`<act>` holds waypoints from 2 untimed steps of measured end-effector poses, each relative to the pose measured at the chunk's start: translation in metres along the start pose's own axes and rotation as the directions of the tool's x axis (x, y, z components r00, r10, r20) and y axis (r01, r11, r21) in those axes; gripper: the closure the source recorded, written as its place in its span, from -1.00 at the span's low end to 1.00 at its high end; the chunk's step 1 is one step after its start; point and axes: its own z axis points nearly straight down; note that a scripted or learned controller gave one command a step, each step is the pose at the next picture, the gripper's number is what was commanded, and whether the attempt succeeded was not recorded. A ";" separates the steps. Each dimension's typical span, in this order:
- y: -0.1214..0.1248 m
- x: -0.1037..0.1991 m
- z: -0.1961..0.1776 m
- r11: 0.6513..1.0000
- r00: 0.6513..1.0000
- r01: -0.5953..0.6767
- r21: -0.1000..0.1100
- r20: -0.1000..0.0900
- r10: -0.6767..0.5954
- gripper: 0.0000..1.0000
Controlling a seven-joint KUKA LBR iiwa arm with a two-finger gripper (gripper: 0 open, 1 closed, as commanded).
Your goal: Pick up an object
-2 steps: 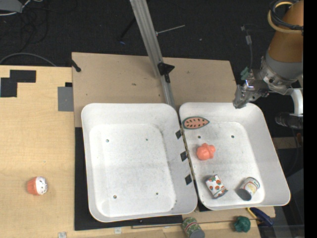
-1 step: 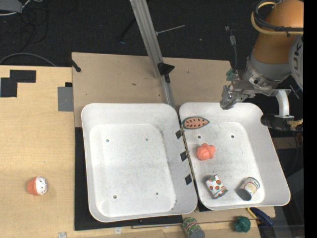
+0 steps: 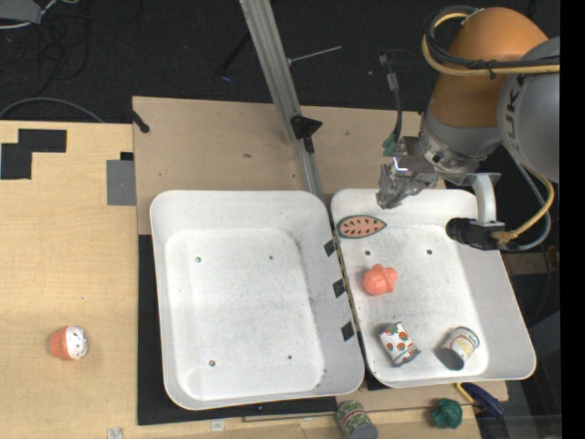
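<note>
The right bin [image 3: 494, 337] holds a flat watermelon-slice toy [image 3: 362, 227] at its far left, an orange-red lump [image 3: 379, 280] in the middle, a spotted white and red can [image 3: 398, 344] and a tipped tin [image 3: 458, 347] near the front. My gripper [image 3: 395, 193] hangs over the bin's far edge, just right of and above the watermelon slice. Nothing shows between its dark fingers, and their spacing is unclear.
The left bin [image 3: 239, 300] lies beside the right one. A metal rail [image 3: 279, 80] slants down toward the bins' far junction. An orange ball [image 3: 69, 343] rests on the wooden bench at far left. A green object [image 3: 447, 413] and a can [image 3: 353, 419] lie in front of the right bin.
</note>
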 end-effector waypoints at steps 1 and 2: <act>-0.012 0.058 -0.002 1.000 1.000 0.001 0.000 -0.001 -0.001 1.00; -0.010 0.114 0.011 1.000 1.000 0.001 0.001 0.000 -0.001 1.00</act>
